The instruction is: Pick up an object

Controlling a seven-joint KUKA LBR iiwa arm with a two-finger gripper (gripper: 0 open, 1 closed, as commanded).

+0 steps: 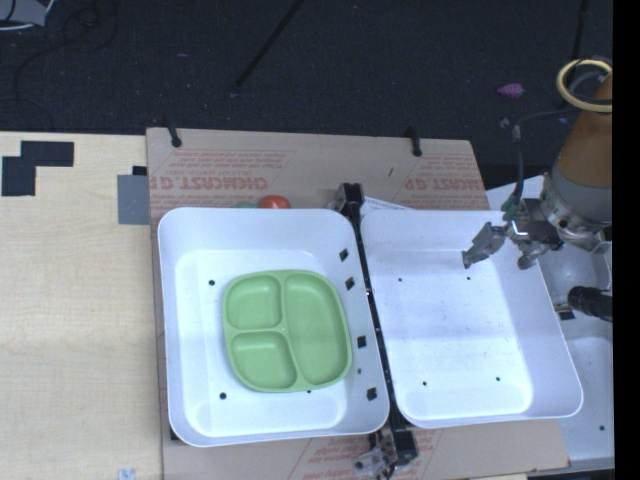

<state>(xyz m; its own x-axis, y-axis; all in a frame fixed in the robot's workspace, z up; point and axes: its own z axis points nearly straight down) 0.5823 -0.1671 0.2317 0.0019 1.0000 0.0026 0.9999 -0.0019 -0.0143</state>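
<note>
A light green divided plate point(286, 330) with three compartments lies flat in the left white bin point(190, 258). My gripper point(503, 250) hangs over the upper right part of the right white bin point(470, 388), well apart from the plate. Its two fingers are spread, one finger point(480, 245) pointing left and the other nearer the bin's right rim. Nothing sits between them. The grey arm with its orange band point(590, 148) comes in from the right edge.
A small red-orange object point(274, 204) and a bit of green peek out behind the left bin's back rim on the cardboard sheet point(300, 173). A black divider point(362, 298) runs between the bins. Wooden bench surface lies at left.
</note>
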